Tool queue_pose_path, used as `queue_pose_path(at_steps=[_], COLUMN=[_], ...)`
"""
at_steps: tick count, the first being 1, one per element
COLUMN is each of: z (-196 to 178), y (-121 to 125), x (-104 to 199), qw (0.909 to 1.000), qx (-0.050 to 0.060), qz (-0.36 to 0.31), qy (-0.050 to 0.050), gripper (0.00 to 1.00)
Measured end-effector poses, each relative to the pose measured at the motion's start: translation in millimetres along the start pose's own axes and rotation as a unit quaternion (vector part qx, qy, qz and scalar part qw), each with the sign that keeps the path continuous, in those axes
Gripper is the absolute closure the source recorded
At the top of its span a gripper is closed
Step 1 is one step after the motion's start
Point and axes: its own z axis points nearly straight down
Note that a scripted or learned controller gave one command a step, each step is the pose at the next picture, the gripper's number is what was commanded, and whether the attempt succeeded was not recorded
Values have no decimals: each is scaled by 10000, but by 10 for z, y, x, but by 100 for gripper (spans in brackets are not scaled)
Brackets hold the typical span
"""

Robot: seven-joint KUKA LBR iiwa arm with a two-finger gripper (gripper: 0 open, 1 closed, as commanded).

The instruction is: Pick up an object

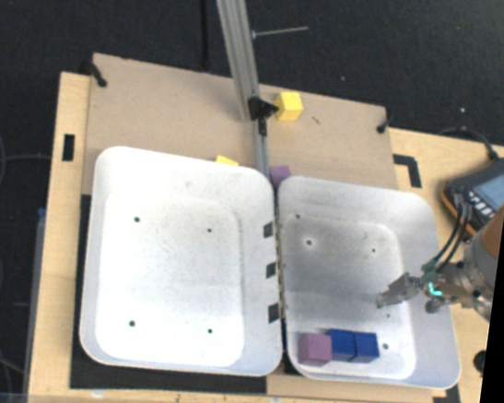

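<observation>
Blue block [353, 344] and purple block [314, 347] sit touching at the right bin's [359, 211] near edge; the claw [409, 293] hovers above, its state impossible to tell.

Even, diffuse overhead light, no hard shadows. Both white bins read bright; left bin [169, 259] nearly blown out, right bin [356, 257] has a grey smudge of shade mid-floor. Dark floor around the table [64, 216] swallows detail. Low-res, soft overall w/ compression noise; arm + tool [411, 291] at right edge blurry, edges smeared.
</observation>
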Motion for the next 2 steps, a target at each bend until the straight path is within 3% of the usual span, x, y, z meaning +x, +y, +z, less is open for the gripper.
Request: queue_pose_path(at_steps=[1, 2], z=[-739, 1024], y=[7, -14], x=[-213, -152], qw=[10000, 10000], qx=[-25, 51], qz=[-20, -34], qy=[-18, 18], gripper=[0, 0])
